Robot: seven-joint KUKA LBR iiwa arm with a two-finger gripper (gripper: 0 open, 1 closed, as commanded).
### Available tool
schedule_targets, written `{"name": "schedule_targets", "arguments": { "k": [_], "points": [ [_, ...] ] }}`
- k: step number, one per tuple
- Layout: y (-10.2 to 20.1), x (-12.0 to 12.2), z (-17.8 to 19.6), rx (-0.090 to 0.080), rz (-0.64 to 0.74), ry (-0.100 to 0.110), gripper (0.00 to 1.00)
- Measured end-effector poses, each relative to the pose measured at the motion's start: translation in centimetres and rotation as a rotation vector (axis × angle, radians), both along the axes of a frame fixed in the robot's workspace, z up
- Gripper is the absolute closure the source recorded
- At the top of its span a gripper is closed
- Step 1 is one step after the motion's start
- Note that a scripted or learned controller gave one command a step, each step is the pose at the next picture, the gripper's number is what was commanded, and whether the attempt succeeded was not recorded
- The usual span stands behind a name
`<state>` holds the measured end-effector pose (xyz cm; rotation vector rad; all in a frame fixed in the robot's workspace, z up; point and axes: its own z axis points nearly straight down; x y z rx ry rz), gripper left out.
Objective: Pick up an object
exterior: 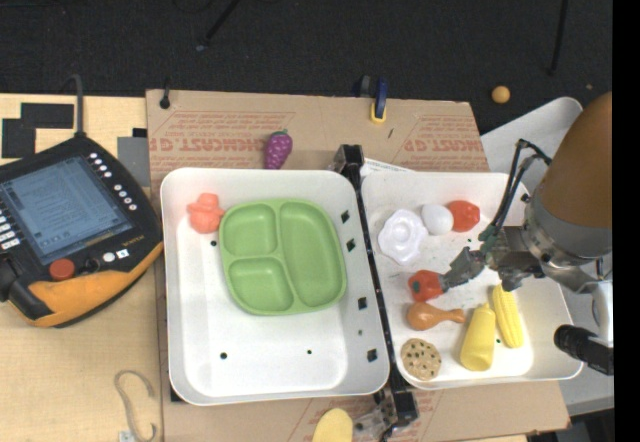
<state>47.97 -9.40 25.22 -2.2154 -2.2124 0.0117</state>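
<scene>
So far, from the camera view, I judge the pick as not yet made: my gripper (pixel 478 265) hangs low over the right bin (pixel 545 362), near its middle, and nothing sits between its fingers. Whether they are spread or closed I cannot tell from this slant.

Closest to it is a red tomato-like piece (pixel 427 284), just beside the fingertips toward the bins' shared wall. A brown drumstick (pixel 432 315) lies right below that, and a cookie (pixel 421 360) sits in the bin's near corner by the shared wall. A corn cob (pixel 507 316) and a yellow squash-like piece (pixel 479 338) lie side by side toward the near edge, under the wrist. Along the far edge rest a white ruffled piece (pixel 401 236), a white ball (pixel 437 219) and a red-orange piece (pixel 463 215).

Crowding is the trouble, I think: tomato and drumstick nearly touch, so a closing grasp could nudge one aside.

The left bin (pixel 260 370) carries a green divided plate (pixel 281 257) and a pink toy (pixel 204 214) in its far corner.
</scene>
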Motion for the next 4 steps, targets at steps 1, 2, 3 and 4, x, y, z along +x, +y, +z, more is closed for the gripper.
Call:
{"name": "schedule_targets", "arguments": {
  "k": [1, 2, 3, 4],
  "points": [
    [0.0, 0.2, 0.4, -0.001, 0.002, -0.009, 0.0],
    [0.4, 0.6, -4.0, -0.001, 0.003, -0.006, 0.0],
    [1.6, 0.1, -9.3, 0.0, 0.003, -0.004, 0.0],
    [1.5, -0.6, -13.9, 0.0, 0.002, -0.004, 0.0]
  ]
}}
